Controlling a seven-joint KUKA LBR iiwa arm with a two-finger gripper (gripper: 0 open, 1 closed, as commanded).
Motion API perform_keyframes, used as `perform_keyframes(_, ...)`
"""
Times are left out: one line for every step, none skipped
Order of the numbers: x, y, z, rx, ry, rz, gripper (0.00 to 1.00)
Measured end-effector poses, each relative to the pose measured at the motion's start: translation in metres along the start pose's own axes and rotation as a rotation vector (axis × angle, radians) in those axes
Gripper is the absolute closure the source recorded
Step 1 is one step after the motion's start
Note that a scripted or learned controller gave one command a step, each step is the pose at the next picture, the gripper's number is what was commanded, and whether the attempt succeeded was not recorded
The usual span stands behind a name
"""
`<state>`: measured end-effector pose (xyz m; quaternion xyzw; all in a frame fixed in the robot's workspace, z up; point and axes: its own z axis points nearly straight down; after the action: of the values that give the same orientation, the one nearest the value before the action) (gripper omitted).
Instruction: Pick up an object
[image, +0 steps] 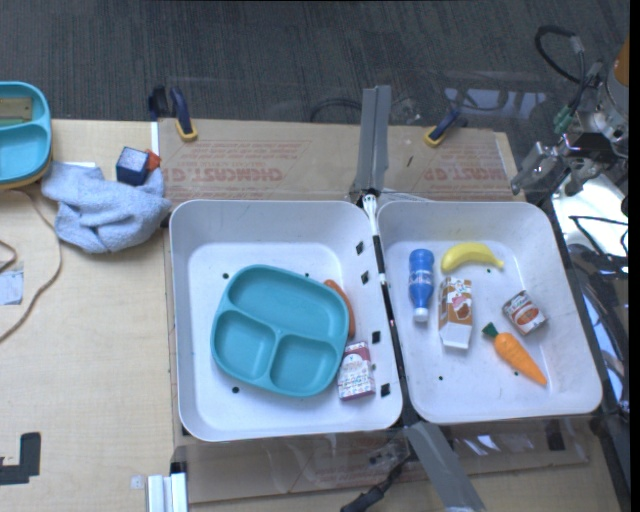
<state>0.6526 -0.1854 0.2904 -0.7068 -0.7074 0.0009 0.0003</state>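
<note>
The gripper (560, 150) sits off the right bin's (560, 400) far corner; I cannot tell its state. Bottle (421, 283), banana (471, 257), carton (456, 313), can (523, 312) and carrot (519, 358) crowd together, so a descent risks nudging 2 at once.

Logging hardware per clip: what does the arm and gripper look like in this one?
At the upper right corner, the gripper is a dark metal assembly with small green and white fittings, and black cables loop above and around it. A pale grey section with an orange patch sits at the frame edge. Finer detail is too small to tell.
</note>
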Motion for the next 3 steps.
perform_keyframes(0.036,0.006,0.094,-0.001,0.0,-0.185,0.0)
perform_keyframes(0.08,-0.009,0.173,-0.03,-0.002,-0.167,0.0)
perform_keyframes(0.085,-0.089,0.199,-0.001,0.0,-0.111,0.0)
